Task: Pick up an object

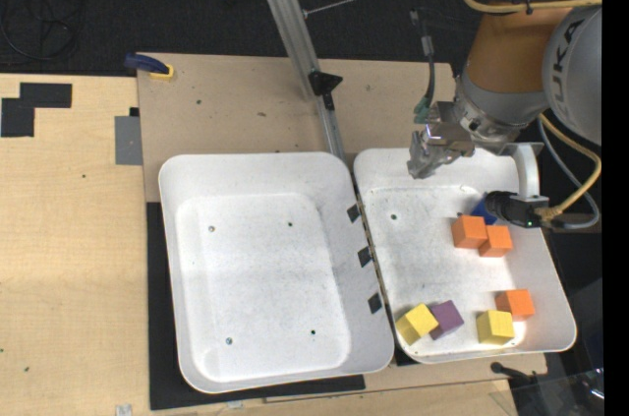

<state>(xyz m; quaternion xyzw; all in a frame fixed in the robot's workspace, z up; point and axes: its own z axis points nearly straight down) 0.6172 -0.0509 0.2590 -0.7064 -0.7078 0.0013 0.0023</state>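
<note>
My gripper hangs over the far edge of the right bin, with nothing visible between its fingers. In that bin lie two orange blocks touching each other near the right wall, with a small blue piece just behind them. Near the front edge sit a yellow block against a purple block, and further right a second yellow block with another orange block behind it. All blocks lie well apart from the gripper.
The left bin stands beside the right one, joined by black clips. A slanted aluminium rail rises behind the bins. A blue-and-yellow clamp sits at the bench's far left corner.
</note>
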